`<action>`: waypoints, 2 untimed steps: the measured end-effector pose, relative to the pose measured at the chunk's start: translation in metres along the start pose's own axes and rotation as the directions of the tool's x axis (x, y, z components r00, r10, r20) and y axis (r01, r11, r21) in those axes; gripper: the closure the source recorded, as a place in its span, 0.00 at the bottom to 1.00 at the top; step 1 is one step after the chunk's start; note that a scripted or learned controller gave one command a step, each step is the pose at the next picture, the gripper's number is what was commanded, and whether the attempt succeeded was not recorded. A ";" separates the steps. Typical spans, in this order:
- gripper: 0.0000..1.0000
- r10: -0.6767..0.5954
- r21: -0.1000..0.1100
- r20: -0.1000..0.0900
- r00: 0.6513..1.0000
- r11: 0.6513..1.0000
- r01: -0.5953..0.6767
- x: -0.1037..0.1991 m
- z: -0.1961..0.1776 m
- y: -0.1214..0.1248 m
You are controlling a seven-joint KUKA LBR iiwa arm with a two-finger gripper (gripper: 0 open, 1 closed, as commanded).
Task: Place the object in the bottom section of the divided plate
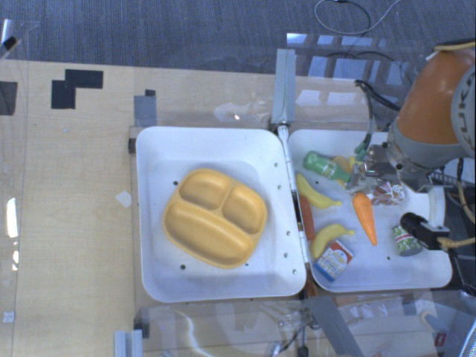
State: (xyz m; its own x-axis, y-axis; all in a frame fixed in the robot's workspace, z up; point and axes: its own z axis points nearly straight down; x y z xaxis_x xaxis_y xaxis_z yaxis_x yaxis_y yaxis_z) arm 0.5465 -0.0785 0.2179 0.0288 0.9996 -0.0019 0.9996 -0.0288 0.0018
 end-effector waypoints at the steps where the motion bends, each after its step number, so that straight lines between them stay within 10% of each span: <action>1: 1.00 0.082 0.003 -0.001 0.997 0.997 -0.082 0.085 0.036 0.005; 2: 1.00 0.116 0.002 -0.002 0.993 0.993 -0.116 0.170 0.035 -0.011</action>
State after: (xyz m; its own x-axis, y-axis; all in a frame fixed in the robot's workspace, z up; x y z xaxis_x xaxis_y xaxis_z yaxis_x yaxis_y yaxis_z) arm 0.5408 0.0912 0.1827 0.1447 0.9895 0.0001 0.9895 -0.1447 -0.0004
